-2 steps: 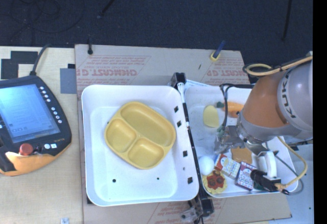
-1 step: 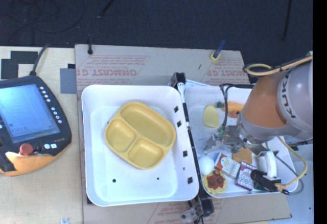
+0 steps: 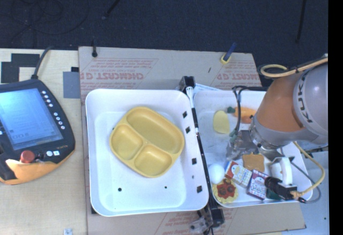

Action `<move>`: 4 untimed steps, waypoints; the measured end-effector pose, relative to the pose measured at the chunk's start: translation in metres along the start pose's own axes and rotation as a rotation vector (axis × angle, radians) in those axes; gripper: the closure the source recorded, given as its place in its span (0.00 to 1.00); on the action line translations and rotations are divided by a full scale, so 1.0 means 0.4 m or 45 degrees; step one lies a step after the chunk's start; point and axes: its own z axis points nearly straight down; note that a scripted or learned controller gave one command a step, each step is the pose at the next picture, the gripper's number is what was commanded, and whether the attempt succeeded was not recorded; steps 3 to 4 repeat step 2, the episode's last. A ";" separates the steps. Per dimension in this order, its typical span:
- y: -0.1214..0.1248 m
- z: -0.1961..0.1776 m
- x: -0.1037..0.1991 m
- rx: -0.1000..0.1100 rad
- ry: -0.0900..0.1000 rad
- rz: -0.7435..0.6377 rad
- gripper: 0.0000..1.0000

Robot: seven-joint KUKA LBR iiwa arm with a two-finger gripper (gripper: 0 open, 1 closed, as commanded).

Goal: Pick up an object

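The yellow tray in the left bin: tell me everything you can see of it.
The yellow tray is a pale yellow, plastic-looking plate with rounded corners and three compartments: one long one along its upper right side and two smaller ones below it, split by raised ridges. Nothing lies in any compartment. It lies flat and right side up, turned at a slant to the walls, near the middle of the left bin, resting on that bin's white floor. Nothing else touches it; the arm is over the other bin.

Small mixed objects (image 3: 244, 175) heaped in right bin's (image 3: 206, 116) near corner.
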 end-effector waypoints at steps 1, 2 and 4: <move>0.000 0.000 0.000 0.000 0.000 0.002 0.00; 0.114 -0.242 -0.052 -0.009 -0.009 -0.022 0.00; 0.114 -0.242 -0.052 -0.009 -0.009 -0.022 0.00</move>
